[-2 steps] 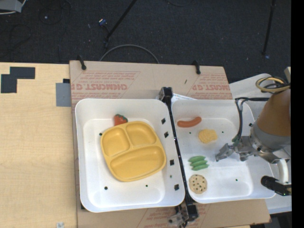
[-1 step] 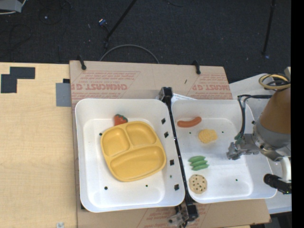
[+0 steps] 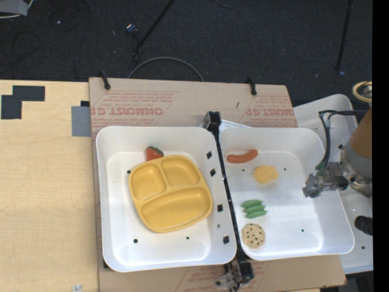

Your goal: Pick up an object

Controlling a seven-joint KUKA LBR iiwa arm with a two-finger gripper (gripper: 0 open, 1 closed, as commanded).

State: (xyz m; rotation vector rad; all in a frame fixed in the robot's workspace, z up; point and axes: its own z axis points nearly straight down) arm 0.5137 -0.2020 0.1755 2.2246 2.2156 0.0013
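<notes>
Grey gripper hovers over the right bin, near the yellow chip; its state unclear.

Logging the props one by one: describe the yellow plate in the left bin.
The yellow plate looks like smooth plastic, rounded at the corners, moulded into three compartments: two small ones on the far side, one long one nearer the camera. All three look bare. It lies flat, slightly turned, in the left bin. A red strawberry-like toy sits against its far left corner.
</notes>
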